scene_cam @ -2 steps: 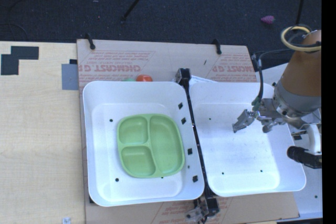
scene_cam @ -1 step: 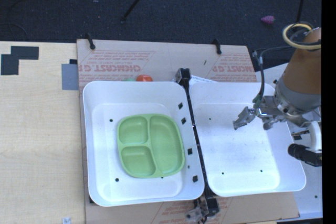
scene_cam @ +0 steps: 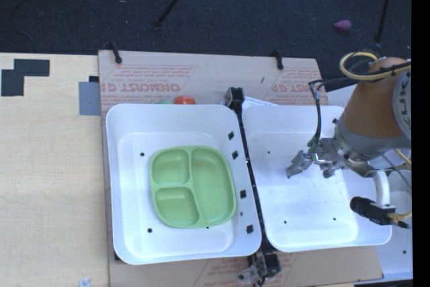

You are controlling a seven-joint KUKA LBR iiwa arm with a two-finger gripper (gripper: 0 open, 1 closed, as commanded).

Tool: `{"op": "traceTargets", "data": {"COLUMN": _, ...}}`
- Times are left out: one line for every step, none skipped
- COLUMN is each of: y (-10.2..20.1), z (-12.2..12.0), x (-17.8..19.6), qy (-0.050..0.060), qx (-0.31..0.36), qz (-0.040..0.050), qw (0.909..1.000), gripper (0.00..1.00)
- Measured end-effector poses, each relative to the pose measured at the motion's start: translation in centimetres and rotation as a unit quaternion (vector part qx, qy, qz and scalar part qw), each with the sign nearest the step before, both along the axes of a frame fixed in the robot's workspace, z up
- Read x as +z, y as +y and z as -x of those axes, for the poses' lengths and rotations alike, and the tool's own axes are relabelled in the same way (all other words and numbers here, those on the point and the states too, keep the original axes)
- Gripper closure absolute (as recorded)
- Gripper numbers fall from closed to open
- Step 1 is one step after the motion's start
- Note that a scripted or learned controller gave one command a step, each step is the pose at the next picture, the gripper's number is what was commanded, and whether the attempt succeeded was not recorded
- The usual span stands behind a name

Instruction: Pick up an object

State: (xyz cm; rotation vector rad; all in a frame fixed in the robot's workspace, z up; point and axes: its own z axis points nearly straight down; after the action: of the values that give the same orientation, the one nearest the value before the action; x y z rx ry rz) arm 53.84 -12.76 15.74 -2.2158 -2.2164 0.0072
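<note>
Arm: we see the grey KUKA arm (scene_cam: 376, 114) reaching in from the right over the right bin, its orange band uppermost and its wrist bent down and leftward toward the bin floor.

Gripper: the gripper (scene_cam: 295, 167) hangs low over the middle of the right bin (scene_cam: 316, 225), its fingers pointing left toward the divider. We see the two fingers spread a little apart with nothing between them; whether the tips touch the bin floor we cannot tell.

Cables: a black cable runs from the wrist up along the arm, and a yellowish loop (scene_cam: 356, 64) sits above the orange band.

Tray: the green divided tray (scene_cam: 193, 186) lies flat in the middle of the left bin (scene_cam: 127, 144), well apart from the gripper. It has three compartments, two toward the far side and one wider one nearer us. Its long axis runs roughly from far to near, tilted slightly toward the near right.

Divider: a black clamped strip (scene_cam: 245, 178) runs between the two bins where their rims meet.

Far rim: just beyond the left bin's far wall we see a small orange object (scene_cam: 185, 101) and a bit of green beside it, both partly hidden by the rim.

Bench: the bins rest on a cardboard sheet (scene_cam: 201, 77) printed with red lettering, on the pale wooden bench (scene_cam: 47, 198).

Floor: dark carpet lies beyond, with a small pink object (scene_cam: 342, 25) on it.
</note>
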Motion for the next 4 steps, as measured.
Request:
{"op": "traceTargets", "data": {"y": -0.4, "z": 0.0, "x": -6.2, "qy": 0.0, "qx": 0.0, "qz": -0.0001, "qw": 1.0, "gripper": 0.0}}
{"op": "traceTargets", "data": {"y": -0.3, "z": 0.0, "x": -7.0, "qy": -0.002, "qx": -0.002, "qz": 0.0003, "qw": 1.0, "gripper": 0.0}}
{"op": "traceTargets", "data": {"y": -0.5, "z": 0.0, "x": -5.9, "qy": -0.003, "qx": -0.004, "qz": 0.0006, "qw": 1.0, "gripper": 1.0}}
{"op": "traceTargets", "data": {"y": -0.7, "z": 0.0, "x": -1.7, "qy": -0.005, "qx": -0.003, "qz": 0.001, "qw": 1.0, "gripper": 1.0}}
